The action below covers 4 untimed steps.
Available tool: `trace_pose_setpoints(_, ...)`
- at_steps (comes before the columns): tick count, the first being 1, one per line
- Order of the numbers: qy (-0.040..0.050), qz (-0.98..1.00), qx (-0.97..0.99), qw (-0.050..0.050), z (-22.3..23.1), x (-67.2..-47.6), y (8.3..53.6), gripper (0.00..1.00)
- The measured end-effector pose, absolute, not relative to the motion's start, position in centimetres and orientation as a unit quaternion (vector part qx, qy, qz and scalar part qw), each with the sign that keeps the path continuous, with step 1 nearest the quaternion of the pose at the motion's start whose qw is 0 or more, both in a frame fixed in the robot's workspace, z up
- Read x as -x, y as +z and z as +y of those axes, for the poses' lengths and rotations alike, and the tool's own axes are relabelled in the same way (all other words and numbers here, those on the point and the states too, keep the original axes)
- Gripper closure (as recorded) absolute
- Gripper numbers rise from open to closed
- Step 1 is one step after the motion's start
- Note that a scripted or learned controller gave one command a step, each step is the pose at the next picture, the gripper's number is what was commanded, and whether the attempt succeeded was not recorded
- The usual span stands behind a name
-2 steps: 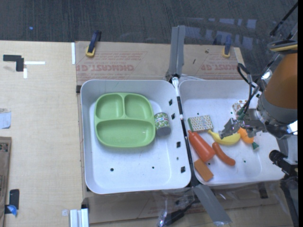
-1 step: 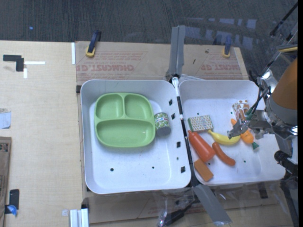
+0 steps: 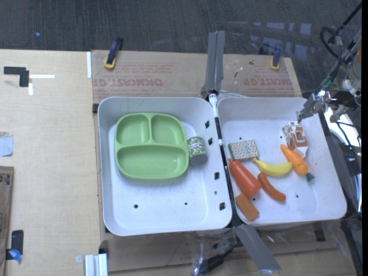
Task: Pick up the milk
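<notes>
White milk carton (image 3: pixel 294 137) lies beside carrot (image 3: pixel 296 161) in right bin (image 3: pixel 328 209).

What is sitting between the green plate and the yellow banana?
In the camera view, between the green divided plastic plate and yellow toy banana sit a small green-labelled can, the bins' shared rims, and a speckled box.

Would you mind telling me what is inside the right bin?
The right bin holds the milk, carrot, banana, sausage, a red bottle and a patterned box. Nothing looks covered.
</notes>
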State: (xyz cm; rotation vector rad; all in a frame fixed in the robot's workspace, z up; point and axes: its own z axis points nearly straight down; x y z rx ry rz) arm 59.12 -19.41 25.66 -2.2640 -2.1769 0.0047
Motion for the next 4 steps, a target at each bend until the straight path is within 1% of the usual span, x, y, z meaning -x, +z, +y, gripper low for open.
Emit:
trace_pose_setpoints(1,0.002,-0.724,0.689,0.002,-22.0,-62.1,17.6,0.0)
trace_pose_setpoints(2,-0.0034,-0.745,0.668,0.005,-21.2,-62.0,9.0,0.0)
trace_pose_setpoints(3,-0.0003,-0.744,0.669,0.002,-21.8,-61.9,9.9,1.0)
trace_pose_setpoints(4,0.0012,-0.74,0.672,0.001,-16.3,-66.0,20.3,1.0)
